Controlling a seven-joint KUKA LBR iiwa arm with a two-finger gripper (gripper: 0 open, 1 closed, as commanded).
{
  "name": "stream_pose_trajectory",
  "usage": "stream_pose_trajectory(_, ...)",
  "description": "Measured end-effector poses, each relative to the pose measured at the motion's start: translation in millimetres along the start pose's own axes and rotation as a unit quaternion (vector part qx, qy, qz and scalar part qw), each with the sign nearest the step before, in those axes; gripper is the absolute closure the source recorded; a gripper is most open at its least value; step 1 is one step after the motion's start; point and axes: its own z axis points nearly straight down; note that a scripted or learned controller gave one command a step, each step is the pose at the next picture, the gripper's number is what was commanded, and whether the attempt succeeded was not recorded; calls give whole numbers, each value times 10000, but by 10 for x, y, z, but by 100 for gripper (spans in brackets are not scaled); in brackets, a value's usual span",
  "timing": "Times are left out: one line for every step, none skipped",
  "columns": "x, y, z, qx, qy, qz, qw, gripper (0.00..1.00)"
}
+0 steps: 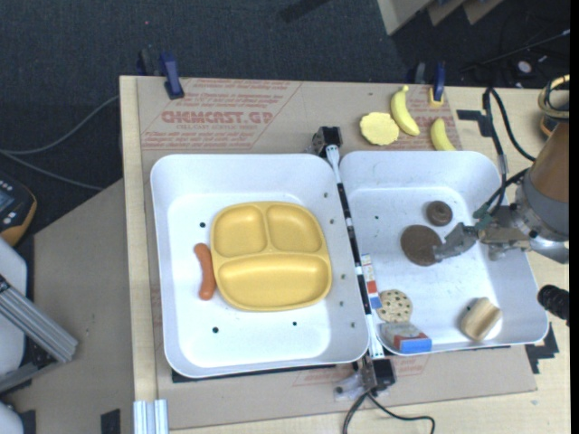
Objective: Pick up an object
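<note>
Pincer (450, 243) is being held low in the right bin (470, 174), tips touching a large brown disc (419, 244); whether the disc is being pinched cannot be told.

"CHEMCAST GP" on brown board (217, 116)

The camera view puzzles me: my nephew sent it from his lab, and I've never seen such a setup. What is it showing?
One camera looks down at a slant on a bench. A grey robot arm reaches in from the right; its tool hangs low over the right bin, beside a flat brown disc. That bin also holds a smaller brown piece, a cookie and a bread roll. The left bin holds a yellow divided plate and a sausage. I can't tell whether anything is gripped.
</note>
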Motion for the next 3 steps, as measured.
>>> stream_pose_trajectory(-727, 523, 1288, -26, -7, 13, 10000, 0)
stream_pose_trajectory(-796, -109, 1245, 20, 45, -4, 10000, 0)
stream_pose_trajectory(-394, 796, 1238, -38, 2, -43, 10000, 0)
